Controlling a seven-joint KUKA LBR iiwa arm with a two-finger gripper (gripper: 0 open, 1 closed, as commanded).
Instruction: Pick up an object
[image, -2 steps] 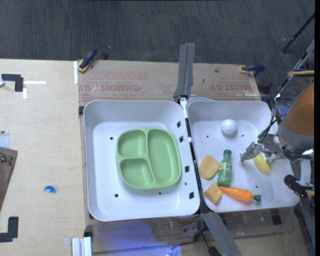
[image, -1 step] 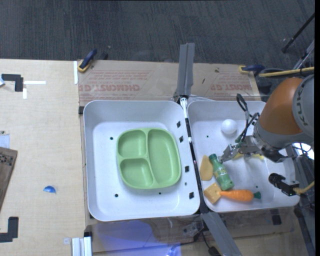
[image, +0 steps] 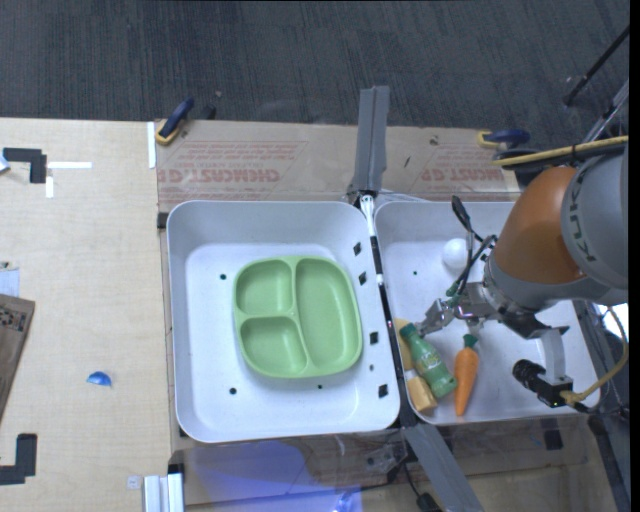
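Hovering gripper (image: 447, 316), carrot (image: 465, 378) just below

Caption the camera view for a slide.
Claw over right bin near carrot and green bottle; green divided plate in left bin.

A green divided plate (image: 298, 317) lies in the left bin (image: 190, 300).

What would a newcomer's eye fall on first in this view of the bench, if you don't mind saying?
Probably the pale green divided plate, lying alone in the middle of the left bin. Next comes the arm's orange band over the right bin, with the gripper low beside a green bottle and an orange carrot near that bin's front.
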